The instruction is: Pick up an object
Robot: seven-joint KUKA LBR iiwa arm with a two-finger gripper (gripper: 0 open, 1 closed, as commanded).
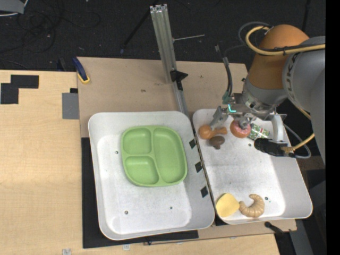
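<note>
My gripper (pixel 230 124) hangs low over the far end of the right bin (pixel 249 169), open. One finger (pixel 218 117) points down toward a small orange ball (pixel 205 132). The other finger (pixel 244 124) stands right at a red round fruit (pixel 238 130); I cannot tell whether it touches it. A brown lump (pixel 216 141) lies just in front of the orange ball. Nothing sits between the fingers. At the bin's near end lie a yellow wedge (pixel 227 205) and a tan croissant-shaped piece (pixel 252 206).
A green divided plate (pixel 154 155) rests in the left bin (pixel 143 217). A metal post (pixel 166 52) rises behind the bins, near the wall between them. The grey arm with its orange band (pixel 279 52) comes in from the right.
</note>
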